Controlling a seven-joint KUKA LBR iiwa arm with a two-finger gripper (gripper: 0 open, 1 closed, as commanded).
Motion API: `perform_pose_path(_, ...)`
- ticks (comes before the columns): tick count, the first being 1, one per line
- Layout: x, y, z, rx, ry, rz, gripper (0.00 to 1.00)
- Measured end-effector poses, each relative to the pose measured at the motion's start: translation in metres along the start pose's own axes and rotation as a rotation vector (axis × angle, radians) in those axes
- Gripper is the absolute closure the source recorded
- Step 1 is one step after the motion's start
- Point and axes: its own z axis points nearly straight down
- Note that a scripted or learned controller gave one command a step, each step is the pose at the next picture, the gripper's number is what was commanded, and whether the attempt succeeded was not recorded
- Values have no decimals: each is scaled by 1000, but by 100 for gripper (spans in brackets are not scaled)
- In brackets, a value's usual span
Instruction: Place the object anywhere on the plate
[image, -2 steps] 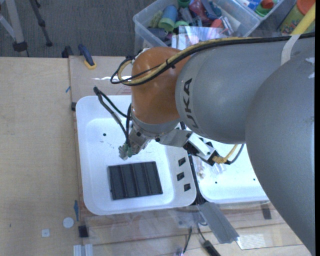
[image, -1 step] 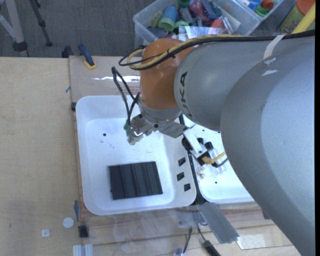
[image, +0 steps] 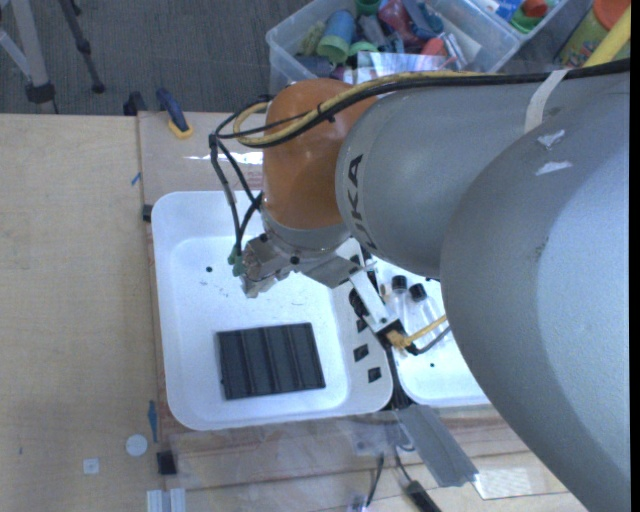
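Over left bin (image: 180, 300) | claw (image: 252, 280) near black ribbed plate (image: 270, 361)

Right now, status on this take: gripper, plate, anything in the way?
Gripper low over left bin. Dark ribbed plate lies in that bin, nothing on it. Arm covers the right bin.

bench (image: 70, 300): wood | on it: two white bins (image: 185, 330), side by side
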Motion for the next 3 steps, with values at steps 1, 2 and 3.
perform_pose_path(1,12,-40,-35,6,1,154,100)
perform_pose_path(2,26,-64,-31,8,1,256,100)
perform_pose_path(3,31,-81,9,9,1,420,100)
